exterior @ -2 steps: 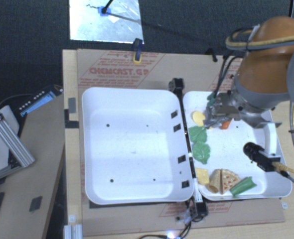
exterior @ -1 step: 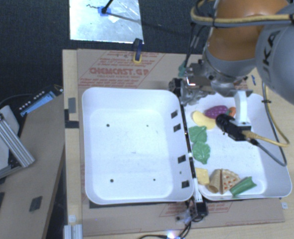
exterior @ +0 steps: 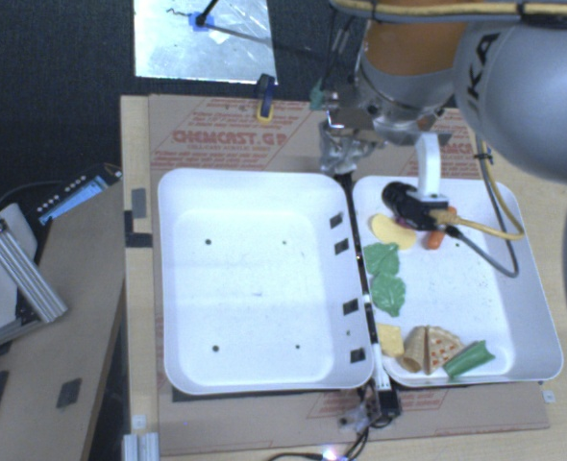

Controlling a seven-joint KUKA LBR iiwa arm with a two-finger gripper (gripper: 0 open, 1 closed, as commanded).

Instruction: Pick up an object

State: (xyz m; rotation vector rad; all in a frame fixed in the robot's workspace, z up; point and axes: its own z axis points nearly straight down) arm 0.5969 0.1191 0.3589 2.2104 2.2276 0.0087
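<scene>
My gripper [exterior: 340, 157] hangs over the far rim where the two bins meet, apart from every object. In the right bin [exterior: 514, 286] lie a flat yellow piece [exterior: 389, 230], a small red-orange piece [exterior: 433, 241], a green leafy piece [exterior: 386, 279], a yellow block [exterior: 389, 338], a pizza slice [exterior: 431, 348] and a green pod [exterior: 472, 357]. Nothing shows in the gripper.
The left bin [exterior: 183, 257] stands beside the right one, joined by a black-clipped divider [exterior: 360, 277]. A shiny sheet [exterior: 205, 27] lies beyond the bench. Metal framing [exterior: 14, 267] stands at the far left.
</scene>
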